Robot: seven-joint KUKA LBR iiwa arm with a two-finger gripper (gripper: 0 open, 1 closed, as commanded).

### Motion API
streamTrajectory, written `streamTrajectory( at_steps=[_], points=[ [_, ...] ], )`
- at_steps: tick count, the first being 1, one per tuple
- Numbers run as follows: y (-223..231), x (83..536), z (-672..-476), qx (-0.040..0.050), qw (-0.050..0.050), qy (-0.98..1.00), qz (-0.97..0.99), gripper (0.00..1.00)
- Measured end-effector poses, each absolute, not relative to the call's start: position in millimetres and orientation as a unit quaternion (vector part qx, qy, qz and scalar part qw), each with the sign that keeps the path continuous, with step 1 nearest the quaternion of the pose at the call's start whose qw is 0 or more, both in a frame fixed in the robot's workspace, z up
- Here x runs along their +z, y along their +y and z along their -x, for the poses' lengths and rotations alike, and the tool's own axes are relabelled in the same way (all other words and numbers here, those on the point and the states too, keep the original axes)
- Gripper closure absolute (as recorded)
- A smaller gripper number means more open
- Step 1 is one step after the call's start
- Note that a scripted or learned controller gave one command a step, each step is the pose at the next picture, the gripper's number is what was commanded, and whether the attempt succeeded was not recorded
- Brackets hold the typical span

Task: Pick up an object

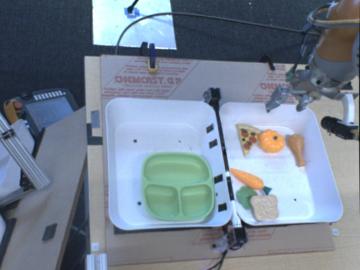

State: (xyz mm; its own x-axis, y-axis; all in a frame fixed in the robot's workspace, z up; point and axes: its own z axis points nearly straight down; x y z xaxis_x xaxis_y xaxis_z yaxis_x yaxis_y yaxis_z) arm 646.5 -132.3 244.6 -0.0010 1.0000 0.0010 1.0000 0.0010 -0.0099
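Two shallow white plastic bins side by side on the bench: left bin (121,120) taken up near its front by a pale green three-compartment plastic tray (178,185), right bin (320,204) scattered with toy food, loose and mostly apart, presumably so that any single piece can be reached. Toward the far side, a triangular pizza slice toy (246,138) just left of a round orange pumpkin toy (271,141), nearly touching; right of these, a tan drumstick toy (297,149). Nearer, an orange carrot toy (247,178), then a green leafy piece (245,196) tucked against a square slice of toast toy (264,207). Grey two-finger gripper (290,101) poised above the far edge of the right bin, fingers spread apart, nothing between them. Probably hanging high to keep clear before descending; pumpkin and drumstick closest beneath.
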Motion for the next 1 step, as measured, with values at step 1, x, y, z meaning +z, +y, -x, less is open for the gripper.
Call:
streamTrajectory(
  at_steps=[1],
  points=[
    [-132.1, 252.0, -648.6, -0.0004, -0.001, -0.708, 0.706, 0.0]
  ],
)
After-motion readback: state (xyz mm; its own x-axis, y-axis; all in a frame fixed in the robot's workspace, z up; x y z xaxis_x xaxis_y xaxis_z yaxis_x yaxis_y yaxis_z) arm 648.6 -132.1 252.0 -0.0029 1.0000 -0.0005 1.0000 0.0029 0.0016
